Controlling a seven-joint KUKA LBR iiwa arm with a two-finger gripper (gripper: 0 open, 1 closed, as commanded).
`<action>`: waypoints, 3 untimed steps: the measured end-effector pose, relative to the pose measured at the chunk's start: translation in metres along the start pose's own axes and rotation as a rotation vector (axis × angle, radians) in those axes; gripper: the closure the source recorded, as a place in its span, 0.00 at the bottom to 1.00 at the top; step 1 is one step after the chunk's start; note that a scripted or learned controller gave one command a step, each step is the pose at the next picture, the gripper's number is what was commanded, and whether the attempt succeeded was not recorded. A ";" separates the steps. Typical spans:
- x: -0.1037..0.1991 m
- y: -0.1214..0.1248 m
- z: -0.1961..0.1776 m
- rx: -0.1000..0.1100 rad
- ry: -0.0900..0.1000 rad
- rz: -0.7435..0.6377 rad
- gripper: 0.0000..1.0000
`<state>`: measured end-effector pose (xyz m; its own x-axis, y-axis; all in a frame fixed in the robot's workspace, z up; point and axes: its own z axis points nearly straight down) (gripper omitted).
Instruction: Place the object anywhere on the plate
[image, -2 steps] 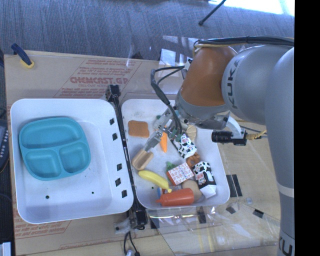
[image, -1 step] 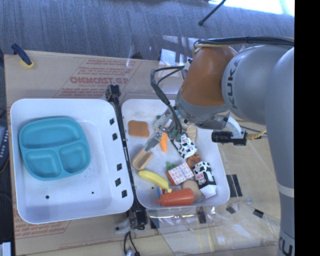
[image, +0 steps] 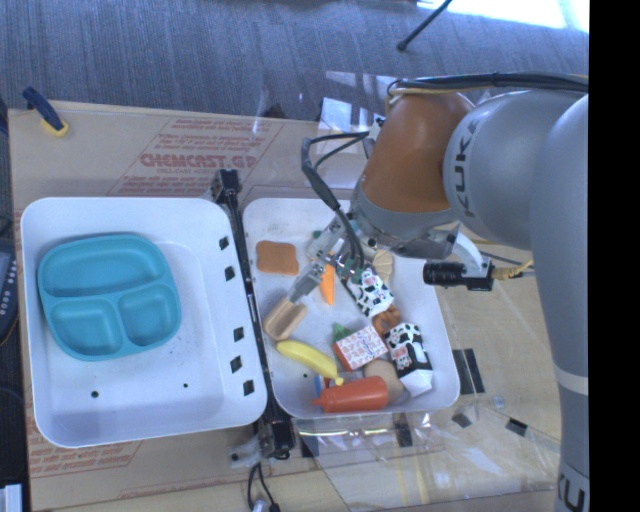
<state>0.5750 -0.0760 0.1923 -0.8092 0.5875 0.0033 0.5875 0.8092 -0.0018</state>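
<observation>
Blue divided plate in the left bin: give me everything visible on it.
The blue divided plate looks like matte plastic, rounded-rectangular, with three compartments: one long one along the far side and two smaller ones nearer the camera. It lies flat, right side up, slightly rotated, in the far left part of the left white bin. Nothing sits in any compartment, and only the bin floor touches it.

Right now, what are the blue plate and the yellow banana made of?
The blue plate looks like moulded plastic: one even turquoise colour, rounded edges, three pressed-in sections and a dull sheen. The yellow banana looks like toy plastic too, smooth and evenly coloured with no brown spots, though rubber or foam can't be ruled out from this view.
</observation>
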 end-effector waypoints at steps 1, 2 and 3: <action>0.000 0.000 0.000 0.000 0.000 0.000 0.00; 0.000 0.000 0.000 0.000 0.000 0.000 0.00; 0.000 0.000 0.000 0.000 0.000 0.000 0.00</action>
<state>0.5750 -0.0760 0.1923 -0.8092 0.5875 0.0033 0.5875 0.8092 -0.0018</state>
